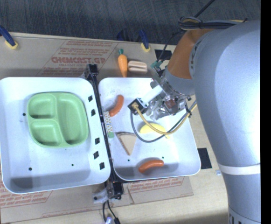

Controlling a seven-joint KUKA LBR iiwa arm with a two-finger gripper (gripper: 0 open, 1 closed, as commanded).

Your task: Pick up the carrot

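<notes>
Camera view from above gives us the two-finger gripper [165, 105] over the right shallow white bin [181, 147]; we cannot tell if it is spread or closed. Just below it lies a pale yellow piece [150, 129]. Further left are an orange-red sausage [116, 105], a tan triangular slice [126, 143] and a second orange-red sausage [150, 164]. The small orange carrot with green top [122, 64] lies outside both bins on the brown cardboard [79, 55], well apart from the gripper and just beside a pink-and-tan block [137, 67]. The left shallow white bin [9, 139] holds a green divided plate [58, 118].

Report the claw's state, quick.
Claw: open or closed cannot be told. It is over the right bin; the carrot lies outside the bins, apart from it.
</notes>
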